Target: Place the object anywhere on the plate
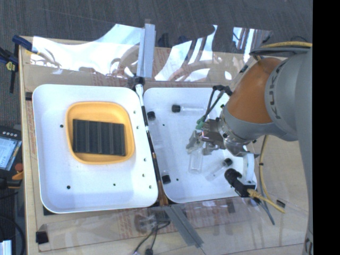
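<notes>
Grey arm reaching in over the right bin. Yellow plate with dark ribbed centre lying in the left bin. Gripper low in the right bin; finger state impossible to tell. Clear object just beneath, on that bin's floor.

Bench with two bins

A wooden bench bears two shallow white bins side by side: the left bin and the right bin.
</notes>
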`<state>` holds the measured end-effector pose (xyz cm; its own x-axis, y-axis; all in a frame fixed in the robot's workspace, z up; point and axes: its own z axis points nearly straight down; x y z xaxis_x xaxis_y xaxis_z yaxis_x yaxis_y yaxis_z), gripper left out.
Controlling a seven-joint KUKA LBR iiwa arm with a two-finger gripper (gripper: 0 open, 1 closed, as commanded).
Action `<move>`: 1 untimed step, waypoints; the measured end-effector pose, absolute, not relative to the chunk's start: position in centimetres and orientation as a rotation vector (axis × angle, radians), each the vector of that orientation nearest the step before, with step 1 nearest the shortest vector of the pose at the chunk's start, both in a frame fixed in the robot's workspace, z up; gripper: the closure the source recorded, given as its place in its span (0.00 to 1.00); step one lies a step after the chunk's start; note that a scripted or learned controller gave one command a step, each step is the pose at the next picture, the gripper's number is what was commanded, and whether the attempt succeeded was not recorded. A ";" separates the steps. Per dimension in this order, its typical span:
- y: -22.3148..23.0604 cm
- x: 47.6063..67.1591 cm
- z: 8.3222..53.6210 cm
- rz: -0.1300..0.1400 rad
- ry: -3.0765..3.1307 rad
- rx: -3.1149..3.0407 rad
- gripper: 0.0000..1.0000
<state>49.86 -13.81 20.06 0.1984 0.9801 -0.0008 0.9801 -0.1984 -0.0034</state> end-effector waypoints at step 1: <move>-11.7 55.4 22.2 0.001 -2.353 -2.081 1.00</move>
